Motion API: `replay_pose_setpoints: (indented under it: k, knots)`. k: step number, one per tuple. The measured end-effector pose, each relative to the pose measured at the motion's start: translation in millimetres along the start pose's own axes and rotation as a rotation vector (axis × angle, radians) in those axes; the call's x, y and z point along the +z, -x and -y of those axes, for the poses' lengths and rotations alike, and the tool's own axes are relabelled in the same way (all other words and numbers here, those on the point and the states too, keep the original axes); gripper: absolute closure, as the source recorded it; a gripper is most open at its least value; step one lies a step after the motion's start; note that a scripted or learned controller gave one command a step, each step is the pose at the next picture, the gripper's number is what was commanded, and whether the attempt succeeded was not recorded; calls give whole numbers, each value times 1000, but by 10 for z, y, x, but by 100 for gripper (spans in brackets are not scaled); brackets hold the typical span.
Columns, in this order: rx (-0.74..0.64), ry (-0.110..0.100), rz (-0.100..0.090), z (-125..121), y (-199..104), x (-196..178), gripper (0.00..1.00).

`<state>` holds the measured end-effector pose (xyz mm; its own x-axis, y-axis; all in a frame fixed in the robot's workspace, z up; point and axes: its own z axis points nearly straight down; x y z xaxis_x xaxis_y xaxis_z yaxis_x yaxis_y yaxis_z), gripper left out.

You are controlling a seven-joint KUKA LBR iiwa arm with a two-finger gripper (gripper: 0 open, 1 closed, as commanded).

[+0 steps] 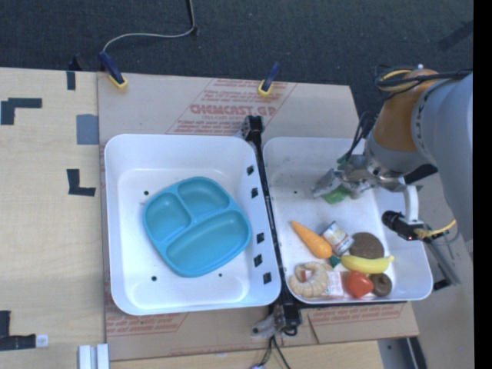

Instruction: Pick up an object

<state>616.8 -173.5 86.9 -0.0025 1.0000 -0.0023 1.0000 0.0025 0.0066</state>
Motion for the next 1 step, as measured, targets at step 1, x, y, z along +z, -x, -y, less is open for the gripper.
replay_pose_setpoints:
  k: [1]
  knots:
    - [1,0,1,-1,6,-103,100]
